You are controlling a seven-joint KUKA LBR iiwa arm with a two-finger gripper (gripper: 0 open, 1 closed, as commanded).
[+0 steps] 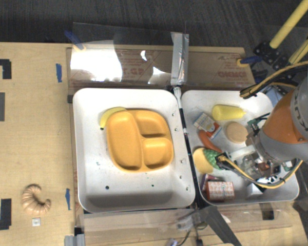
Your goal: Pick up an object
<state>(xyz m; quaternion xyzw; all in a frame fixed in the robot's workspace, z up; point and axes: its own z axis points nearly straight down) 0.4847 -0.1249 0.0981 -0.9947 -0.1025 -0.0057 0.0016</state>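
The right bin (pixel 292 191) holds several small objects: a yellow oblong piece (pixel 227 111), a tan round piece (pixel 236 132), a small printed packet (pixel 204 121), an orange-red carrot-like piece (pixel 210 138), a yellow-and-green piece (pixel 205 159) and a pink-red box (pixel 219 189). My gripper (pixel 245 164) is low in this bin, just right of the yellow-and-green piece and above the pink-red box. Cables and the wrist cover its tips. The orange-banded arm (pixel 286 123) comes in from the right.
The left bin (pixel 87 178) carries a yellow-orange divided tray (pixel 138 140) with a yellow curved piece (pixel 111 114) poking out at its upper left. A tan croissant-shaped toy (pixel 36 200) lies on the bench outside the bins, lower left.
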